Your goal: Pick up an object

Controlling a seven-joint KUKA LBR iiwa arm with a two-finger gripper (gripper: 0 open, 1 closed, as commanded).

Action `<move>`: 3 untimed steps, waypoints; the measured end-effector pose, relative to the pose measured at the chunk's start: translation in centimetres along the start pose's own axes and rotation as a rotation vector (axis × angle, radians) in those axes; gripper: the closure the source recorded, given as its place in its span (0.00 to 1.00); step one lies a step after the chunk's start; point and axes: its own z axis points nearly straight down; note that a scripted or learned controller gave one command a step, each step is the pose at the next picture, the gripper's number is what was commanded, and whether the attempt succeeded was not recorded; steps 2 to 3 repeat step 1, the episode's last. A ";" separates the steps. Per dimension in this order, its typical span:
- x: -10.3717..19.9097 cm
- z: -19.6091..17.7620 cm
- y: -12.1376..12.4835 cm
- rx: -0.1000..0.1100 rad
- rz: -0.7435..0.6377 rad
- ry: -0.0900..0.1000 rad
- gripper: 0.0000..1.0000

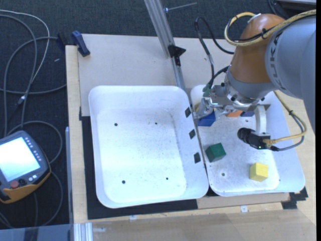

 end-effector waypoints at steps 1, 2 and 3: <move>7.3 -5.9 -6.5 0.006 -0.001 0.002 1.00; 7.3 -5.9 -6.5 0.006 -0.001 0.002 1.00; 7.3 -5.9 -6.5 0.006 -0.001 0.002 1.00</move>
